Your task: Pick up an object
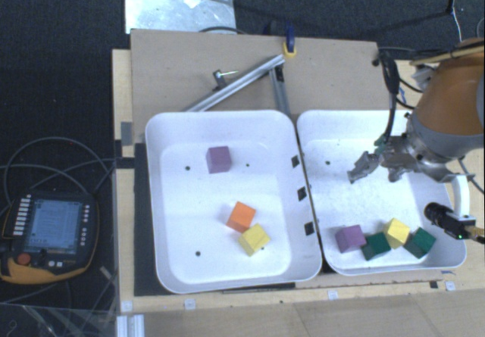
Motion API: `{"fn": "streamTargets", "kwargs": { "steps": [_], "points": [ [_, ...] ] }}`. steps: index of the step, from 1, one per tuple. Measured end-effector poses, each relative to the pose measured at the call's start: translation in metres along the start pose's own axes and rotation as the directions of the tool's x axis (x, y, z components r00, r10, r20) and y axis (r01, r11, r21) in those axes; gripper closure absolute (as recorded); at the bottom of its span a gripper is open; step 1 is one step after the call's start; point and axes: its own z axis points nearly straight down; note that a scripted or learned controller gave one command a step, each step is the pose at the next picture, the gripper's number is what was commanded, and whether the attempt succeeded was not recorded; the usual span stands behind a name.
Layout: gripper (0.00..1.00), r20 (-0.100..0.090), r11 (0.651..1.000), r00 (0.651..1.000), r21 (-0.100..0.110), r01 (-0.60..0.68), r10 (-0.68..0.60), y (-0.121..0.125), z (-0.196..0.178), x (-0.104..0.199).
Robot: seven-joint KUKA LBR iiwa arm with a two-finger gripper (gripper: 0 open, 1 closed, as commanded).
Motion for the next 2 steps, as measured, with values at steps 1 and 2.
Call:
{"fn": "streamTargets", "kwargs": {
  "steps": [1, 2],
  "points": [
    [0.0, 0.0, 1.0, 1.0, -0.001, -0.001, 0.001, 0.0, 0.0, 0.0],
    [0.0, 0.0, 1.0, 1.0, 0.005, -0.001, 0.001, -0.002, 0.053, 0.01]
  ]
}}
